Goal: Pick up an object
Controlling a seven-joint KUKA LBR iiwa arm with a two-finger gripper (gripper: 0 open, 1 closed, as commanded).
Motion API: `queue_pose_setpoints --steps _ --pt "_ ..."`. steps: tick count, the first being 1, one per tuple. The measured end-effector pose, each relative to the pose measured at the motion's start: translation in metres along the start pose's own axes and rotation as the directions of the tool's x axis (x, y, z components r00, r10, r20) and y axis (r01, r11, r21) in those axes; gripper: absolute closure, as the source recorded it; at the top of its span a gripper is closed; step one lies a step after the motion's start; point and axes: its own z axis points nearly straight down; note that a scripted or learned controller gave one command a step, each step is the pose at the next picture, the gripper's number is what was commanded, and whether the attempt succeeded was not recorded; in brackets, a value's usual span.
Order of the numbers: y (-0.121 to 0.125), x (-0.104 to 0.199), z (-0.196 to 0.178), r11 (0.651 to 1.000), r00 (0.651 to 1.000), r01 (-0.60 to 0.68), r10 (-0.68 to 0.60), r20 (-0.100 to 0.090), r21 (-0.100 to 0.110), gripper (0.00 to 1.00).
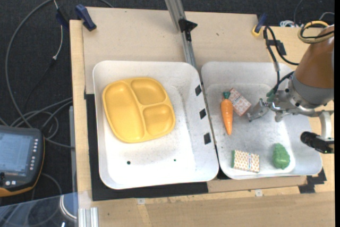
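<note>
The right bin [265, 74] holds an orange toy carrot [227, 115] lying lengthwise at its left side. A small patterned box [239, 102] lies tilted just right of the carrot's top. A second patterned box [245, 161] lies near the front edge, and a green lumpy toy [281, 156] sits at the front right. My gripper [258, 110] is low over the middle of the right bin, just right of the tilted box and apart from it. The arm's orange band [317, 66] rises behind it on the right.
The left bin [138, 167] holds a yellow divided plate [139, 109]. A metal pole [175, 2] slants down to the gap between the bins. Black clips [204, 113] line the seam. Cables [276, 50] hang near the arm, and a teach pendant [18, 157] lies at far left.
</note>
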Motion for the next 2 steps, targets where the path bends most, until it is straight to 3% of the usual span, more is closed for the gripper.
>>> queue_pose_setpoints --steps 1,2 --pt "0.002 0.0 -0.014 1.0 1.0 0.0 0.0 0.001 -0.007 1.0" --pt "-0.006 -0.005 -0.064 1.0 1.0 -0.001 0.001 0.004 -0.011 1.0"
